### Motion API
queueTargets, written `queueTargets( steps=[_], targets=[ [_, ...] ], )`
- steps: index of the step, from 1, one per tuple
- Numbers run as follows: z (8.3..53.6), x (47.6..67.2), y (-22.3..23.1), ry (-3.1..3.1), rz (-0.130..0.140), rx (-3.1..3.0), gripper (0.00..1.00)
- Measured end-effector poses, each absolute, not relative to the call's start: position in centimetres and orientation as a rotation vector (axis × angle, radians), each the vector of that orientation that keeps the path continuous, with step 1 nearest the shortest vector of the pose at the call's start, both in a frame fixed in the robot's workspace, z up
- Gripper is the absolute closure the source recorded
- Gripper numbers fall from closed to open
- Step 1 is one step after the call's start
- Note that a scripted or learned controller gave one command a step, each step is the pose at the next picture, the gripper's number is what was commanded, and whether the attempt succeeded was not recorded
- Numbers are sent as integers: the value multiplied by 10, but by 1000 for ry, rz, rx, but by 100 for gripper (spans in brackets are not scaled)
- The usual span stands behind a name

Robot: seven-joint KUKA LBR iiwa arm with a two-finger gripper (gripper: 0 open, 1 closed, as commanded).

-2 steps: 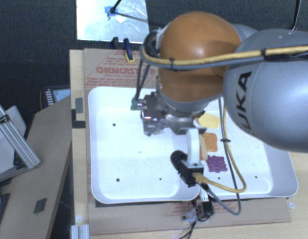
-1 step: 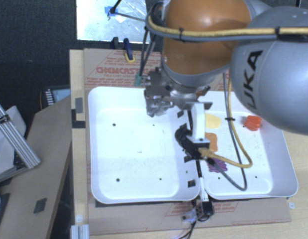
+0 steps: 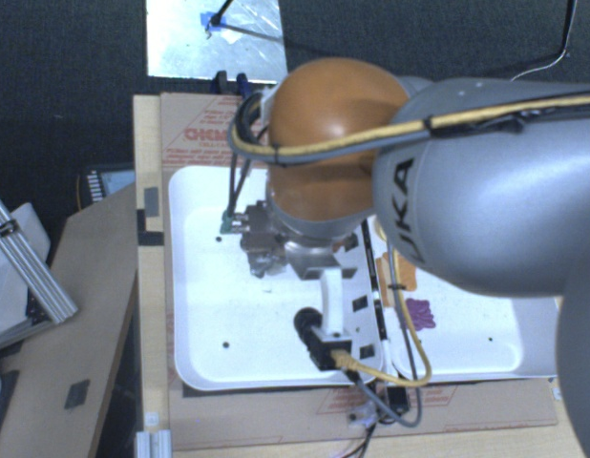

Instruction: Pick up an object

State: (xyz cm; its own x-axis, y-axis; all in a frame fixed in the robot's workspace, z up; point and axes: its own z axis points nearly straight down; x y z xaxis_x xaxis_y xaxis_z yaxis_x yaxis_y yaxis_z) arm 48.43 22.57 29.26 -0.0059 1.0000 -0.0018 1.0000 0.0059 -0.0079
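one fixed camera, above bench, slanting down on white bin (image 3: pixel 195 256)

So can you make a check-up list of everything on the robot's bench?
Surface: a shallow white bin on cardboard with red print.
Job's things: a small purple object in the bin beside the arm; an orange object partly hidden next to it.
Clutter: small dark specks on the bin floor.
Claw: somewhere under the orange band, hidden from above; cannot tell its state.
Cables: a yellow cable across the arm; black cables down to the wrist; more wires at the bin's near edge.
Surroundings: black cloth, a shiny sheet, an aluminium rail.
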Motion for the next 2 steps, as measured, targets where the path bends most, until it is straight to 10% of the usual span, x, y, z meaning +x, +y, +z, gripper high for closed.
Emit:
queueTargets(
  steps=[1, 2],
  targets=[
    [407, 499, 235, -2230, -22, -2219, 100],
    [315, 486, 155, -2213, 14, -2227, 100]
  ],
)
